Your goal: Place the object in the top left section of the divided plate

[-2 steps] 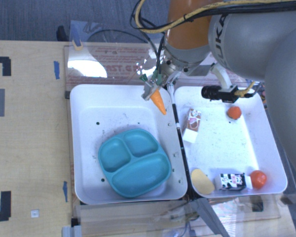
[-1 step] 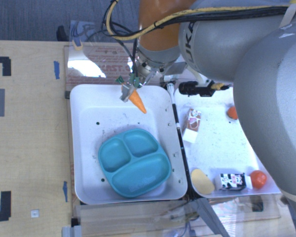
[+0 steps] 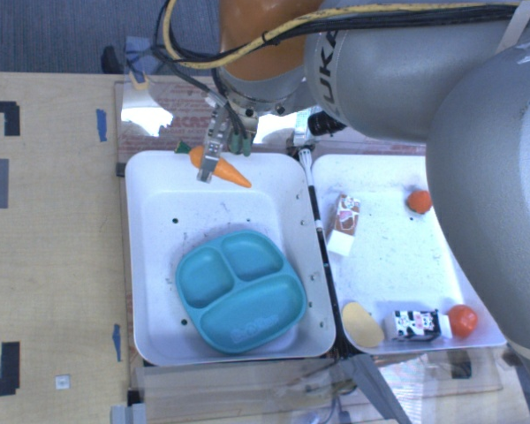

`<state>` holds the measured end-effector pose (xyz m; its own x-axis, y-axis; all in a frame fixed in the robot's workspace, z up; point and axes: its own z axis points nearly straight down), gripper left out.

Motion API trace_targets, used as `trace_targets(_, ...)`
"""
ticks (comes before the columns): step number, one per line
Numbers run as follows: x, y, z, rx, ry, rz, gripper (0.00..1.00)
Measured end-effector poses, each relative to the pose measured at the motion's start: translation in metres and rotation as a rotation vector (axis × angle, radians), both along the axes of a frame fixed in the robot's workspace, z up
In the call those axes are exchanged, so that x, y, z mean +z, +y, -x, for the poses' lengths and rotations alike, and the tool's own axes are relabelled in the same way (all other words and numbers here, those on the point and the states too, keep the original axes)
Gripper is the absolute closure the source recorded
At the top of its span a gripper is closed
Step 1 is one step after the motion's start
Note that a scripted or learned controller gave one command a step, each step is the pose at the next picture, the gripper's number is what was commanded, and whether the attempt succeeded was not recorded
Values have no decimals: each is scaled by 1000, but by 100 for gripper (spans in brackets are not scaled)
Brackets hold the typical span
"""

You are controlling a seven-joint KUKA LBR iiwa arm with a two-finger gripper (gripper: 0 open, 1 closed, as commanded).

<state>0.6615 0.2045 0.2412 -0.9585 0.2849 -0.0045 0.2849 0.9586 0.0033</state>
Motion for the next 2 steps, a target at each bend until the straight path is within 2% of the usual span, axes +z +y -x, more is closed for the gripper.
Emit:
trace_targets(1, 32, 21, 13, 262, -2, 0, 100)
trace_targets(2, 172, 22, 44, 653, -8, 2, 100)
